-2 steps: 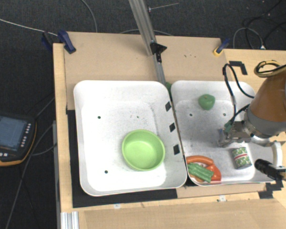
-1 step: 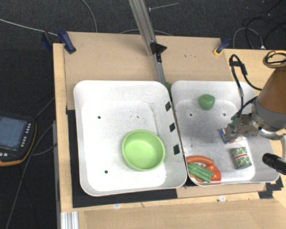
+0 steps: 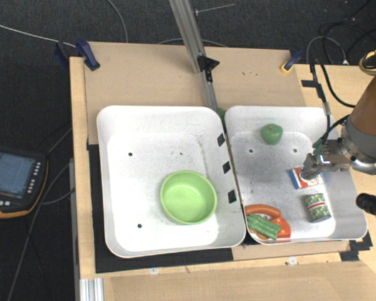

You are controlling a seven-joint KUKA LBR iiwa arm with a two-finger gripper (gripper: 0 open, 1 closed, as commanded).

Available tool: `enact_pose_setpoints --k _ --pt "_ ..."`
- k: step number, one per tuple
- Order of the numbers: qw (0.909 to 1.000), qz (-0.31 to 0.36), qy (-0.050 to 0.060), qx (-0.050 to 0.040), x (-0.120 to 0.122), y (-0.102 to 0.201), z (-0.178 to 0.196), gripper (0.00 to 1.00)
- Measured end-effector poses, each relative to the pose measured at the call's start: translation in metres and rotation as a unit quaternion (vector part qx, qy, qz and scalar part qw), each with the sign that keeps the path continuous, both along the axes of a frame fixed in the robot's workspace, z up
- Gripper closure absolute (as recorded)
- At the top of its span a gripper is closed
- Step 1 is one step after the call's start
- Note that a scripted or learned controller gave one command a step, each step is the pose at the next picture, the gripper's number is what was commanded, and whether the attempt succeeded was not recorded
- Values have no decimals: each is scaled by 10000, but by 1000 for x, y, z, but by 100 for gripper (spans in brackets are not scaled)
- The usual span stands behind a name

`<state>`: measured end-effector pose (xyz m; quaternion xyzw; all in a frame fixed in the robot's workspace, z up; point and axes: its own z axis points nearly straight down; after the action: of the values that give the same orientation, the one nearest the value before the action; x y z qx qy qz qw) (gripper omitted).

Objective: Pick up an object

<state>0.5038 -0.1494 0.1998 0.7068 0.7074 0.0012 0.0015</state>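
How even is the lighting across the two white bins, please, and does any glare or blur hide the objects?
In the camera view, light is soft and fairly even; the left bin and right bin show only faint shadows. No strong glare. The green bowl reads sharp, while the small can and the end effector are soft in detail.

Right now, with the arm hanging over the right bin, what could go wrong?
The gripper sits over a small red, white and blue packet that looks flat, so it may slip away instead of lifting. A small can lies close by and could get bumped. The packet is also near the right bin wall's side, where the arm has little room, so a clean approach looks awkward.
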Motion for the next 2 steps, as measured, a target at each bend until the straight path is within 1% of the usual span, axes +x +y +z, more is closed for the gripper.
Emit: enact_pose_setpoints --k 1,2 --pt "10000 -2 -2 -1 -6 2 59 100" --pt "10000 -2 6 1 -6 2 91 100"
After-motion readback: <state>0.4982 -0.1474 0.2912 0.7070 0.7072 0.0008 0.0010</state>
